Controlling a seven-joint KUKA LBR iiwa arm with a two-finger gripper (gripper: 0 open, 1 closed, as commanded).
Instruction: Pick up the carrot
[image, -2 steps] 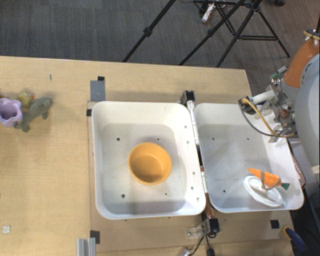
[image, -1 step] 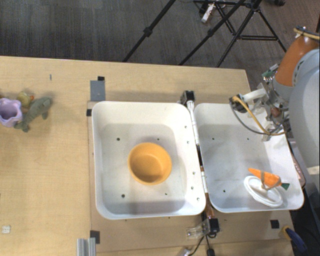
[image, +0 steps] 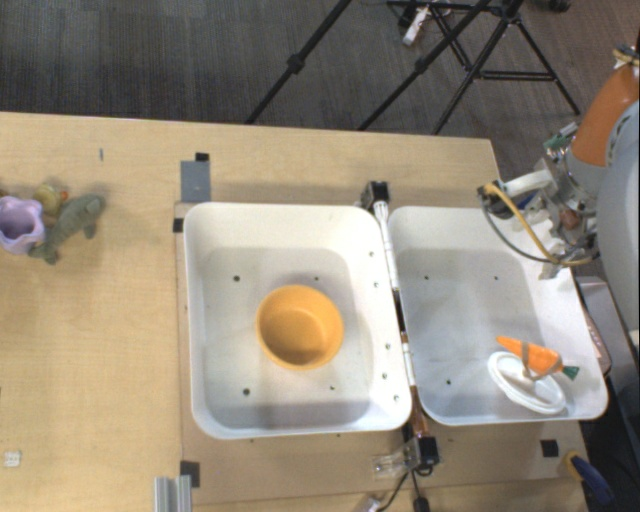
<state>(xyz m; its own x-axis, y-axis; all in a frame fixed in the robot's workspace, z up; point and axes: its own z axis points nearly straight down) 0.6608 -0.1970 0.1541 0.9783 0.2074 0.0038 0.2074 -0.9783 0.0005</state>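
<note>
Carrot (image: 540, 356): lying in right bin's (image: 470, 300) near right corner, resting across white ring (image: 525, 385). Pincer (image: 560, 215): hovering over far right rim, finger state impossible to tell. Advising descending squarely across carrot's width, avoiding ring and bin wall.

You're looking at the arm (image: 612, 130) poking in at the right edge: smooth grey shell with a fat orange band (image: 606, 120) wrapped round it. Below that it gets messy, a pale silver bracket sticking out sideways, dark little fittings, and a yellow cable (image: 520, 222) looping out next to black wires hanging off the wrist.
</note>
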